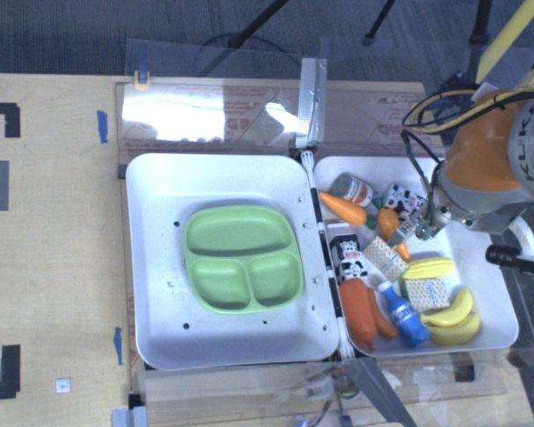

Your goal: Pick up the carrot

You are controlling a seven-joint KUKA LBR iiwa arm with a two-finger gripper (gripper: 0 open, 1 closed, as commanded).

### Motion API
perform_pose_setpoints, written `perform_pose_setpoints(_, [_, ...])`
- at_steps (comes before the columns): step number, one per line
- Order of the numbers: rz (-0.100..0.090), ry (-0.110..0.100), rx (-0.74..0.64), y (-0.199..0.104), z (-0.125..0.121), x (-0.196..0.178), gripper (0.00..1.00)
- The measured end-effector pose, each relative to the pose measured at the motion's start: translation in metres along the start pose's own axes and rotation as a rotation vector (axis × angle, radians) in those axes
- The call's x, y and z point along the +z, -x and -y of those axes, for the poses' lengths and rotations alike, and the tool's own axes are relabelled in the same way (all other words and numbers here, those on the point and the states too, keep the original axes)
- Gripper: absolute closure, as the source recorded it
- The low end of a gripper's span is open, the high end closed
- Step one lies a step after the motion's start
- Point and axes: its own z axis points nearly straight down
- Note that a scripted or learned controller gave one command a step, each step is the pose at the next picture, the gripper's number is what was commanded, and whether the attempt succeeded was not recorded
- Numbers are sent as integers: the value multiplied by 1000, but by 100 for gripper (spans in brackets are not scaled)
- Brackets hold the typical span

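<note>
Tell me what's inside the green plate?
The green plate in the left bin has three sections, and nothing shows in any of them. The plate hides whatever lies underneath it.

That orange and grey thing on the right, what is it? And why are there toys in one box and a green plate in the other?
That is a robot arm. A computer moves it. At its end sits a gripper, a small claw with two fingers for picking things up. The picture is taken by one camera fixed above the bench, looking down at a slant.

Two shallow white bins sit side by side. The left bin has a green plate with three sections. The right bin has pretend food: a carrot, a banana, a blue bottle, a small can and more.

The robot's job is to pick up the carrot. Its gripper hangs low among the toys, a little to the right of the carrot. I cannot see anything held between its fingers.
</note>
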Motion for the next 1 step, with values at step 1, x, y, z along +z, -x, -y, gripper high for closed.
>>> perform_pose_setpoints(1, [-5, 6, -148, -23, -32, -85, 100])
